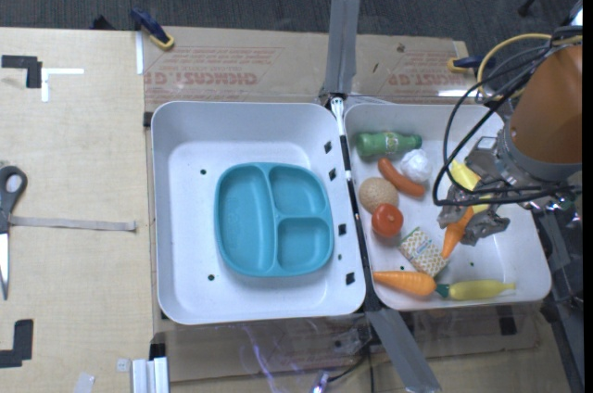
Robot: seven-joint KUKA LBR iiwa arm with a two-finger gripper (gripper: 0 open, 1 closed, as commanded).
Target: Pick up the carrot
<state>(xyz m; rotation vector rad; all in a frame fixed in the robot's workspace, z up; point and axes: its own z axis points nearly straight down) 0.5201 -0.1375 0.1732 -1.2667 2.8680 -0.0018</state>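
Note:
A slim orange carrot (453, 236) hangs tilted in the right bin (528, 266), its upper end between the fingers of my gripper (468, 220). The gripper is shut on it, a little above the bin floor at the bin's middle right. A thicker orange carrot-like vegetable (404, 283) lies along the bin's front edge. Another reddish-orange one (400, 178) lies near the back left. The arm's orange band (556, 108) is above the wrist at the right.
The right bin also holds a green bottle (389, 142), a white lump (418, 165), a beige ball (377, 194), a red tomato (387, 219), a patterned block (422, 250) and a yellow piece (479, 290). A blue divided plate (275, 219) sits in the left bin (176, 289).

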